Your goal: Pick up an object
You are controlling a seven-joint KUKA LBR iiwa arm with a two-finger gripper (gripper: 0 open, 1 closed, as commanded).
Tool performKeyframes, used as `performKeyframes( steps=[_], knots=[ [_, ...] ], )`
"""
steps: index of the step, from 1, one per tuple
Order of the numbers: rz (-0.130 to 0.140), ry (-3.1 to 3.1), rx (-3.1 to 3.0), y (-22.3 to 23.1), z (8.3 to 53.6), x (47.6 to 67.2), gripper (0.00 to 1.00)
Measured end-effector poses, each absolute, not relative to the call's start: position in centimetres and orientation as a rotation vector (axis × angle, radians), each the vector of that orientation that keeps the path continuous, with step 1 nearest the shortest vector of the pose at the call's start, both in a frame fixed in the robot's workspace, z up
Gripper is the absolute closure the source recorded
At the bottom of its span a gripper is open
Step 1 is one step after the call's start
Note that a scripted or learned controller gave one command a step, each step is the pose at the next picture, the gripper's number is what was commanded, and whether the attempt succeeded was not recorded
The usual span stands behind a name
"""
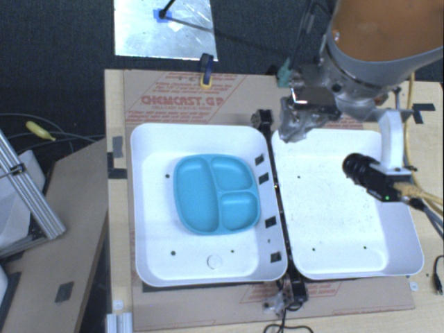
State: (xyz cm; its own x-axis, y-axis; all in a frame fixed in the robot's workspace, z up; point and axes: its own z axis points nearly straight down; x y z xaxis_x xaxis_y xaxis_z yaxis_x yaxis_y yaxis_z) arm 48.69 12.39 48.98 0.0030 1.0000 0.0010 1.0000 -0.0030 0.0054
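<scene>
A light blue divided plate (214, 193) lies flat in the middle of the left white bin (149, 255). A small pale round disc (214, 261) rests on that bin's floor near its front edge. My gripper (295, 125) hangs over the back left corner of the right white bin (347, 255), under the grey wrist and orange band of the arm. It is well apart from the plate, on the other side of the divider between the bins. I see nothing held at its tip.
A black cylindrical device on a white bracket (371, 173) juts over the right bin's right side. A cardboard sheet (180, 96) lies under both bins. A shiny metal plate (163, 16) lies behind the bench. Cables run along the right edge.
</scene>
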Motion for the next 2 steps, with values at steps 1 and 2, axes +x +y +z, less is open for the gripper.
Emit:
performKeyframes(
  steps=[1,2],
  knots=[
    [-0.002,2.230,2.215,16.8,43.1,48.6,1.00],
    [0.006,2.216,2.223,12.0,46.2,49.6,1.00]
  ],
)
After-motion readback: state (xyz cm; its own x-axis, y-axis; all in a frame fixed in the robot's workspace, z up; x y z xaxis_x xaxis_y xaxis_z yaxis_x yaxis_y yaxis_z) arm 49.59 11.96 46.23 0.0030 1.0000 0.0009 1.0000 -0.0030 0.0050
